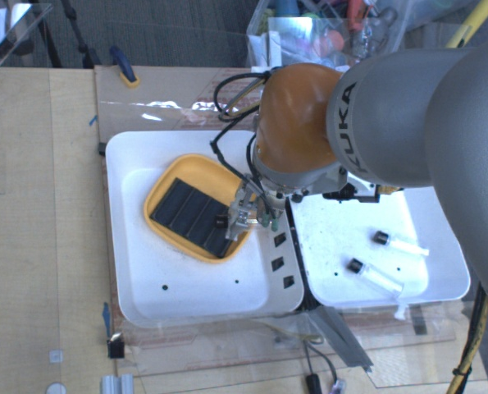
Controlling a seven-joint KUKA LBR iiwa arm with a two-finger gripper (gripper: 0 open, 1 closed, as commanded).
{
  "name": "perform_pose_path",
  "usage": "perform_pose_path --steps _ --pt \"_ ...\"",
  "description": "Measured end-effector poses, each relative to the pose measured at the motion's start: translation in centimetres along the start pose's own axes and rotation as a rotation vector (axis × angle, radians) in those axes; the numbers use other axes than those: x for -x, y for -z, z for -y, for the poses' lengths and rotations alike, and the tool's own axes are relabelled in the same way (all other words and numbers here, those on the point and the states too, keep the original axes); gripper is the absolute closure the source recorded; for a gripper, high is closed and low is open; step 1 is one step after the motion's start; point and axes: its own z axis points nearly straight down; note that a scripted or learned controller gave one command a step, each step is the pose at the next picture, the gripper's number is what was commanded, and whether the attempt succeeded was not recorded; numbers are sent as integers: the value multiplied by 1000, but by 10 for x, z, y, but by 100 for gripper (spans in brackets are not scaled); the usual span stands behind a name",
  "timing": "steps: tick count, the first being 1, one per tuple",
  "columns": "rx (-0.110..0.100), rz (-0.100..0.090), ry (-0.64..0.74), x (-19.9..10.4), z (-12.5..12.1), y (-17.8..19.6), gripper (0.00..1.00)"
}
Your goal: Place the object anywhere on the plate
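The fingers (245, 213) hang over the right edge of the yellow plate (168, 185), touching or just above the dark flat object (190, 210) lying on it; whether they grip it cannot be told. The plate sits in the left bin (137, 286). Two syringes (373, 276) lie in the right bin (444, 281), well apart from the arm (391, 113).

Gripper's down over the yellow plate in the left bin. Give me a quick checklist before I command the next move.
1. Gripper above the plate: ok, it sits over the plate's right edge.
2. Dark object on the plate: ok, it lies flat inside the rim.
3. Object free of the gripper: cannot tell, the wrist hides the contact.
4. Plate inside the left bin: ok.
5. Two white tubes in the right bin: ok, apart from the arm.
6. Cables near the wrist: cannot tell if they snag.
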Motion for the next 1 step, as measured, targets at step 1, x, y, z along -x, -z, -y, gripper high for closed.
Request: perform_pose_path --steps 1 --pt "3 7 180 20 -58 38 100"
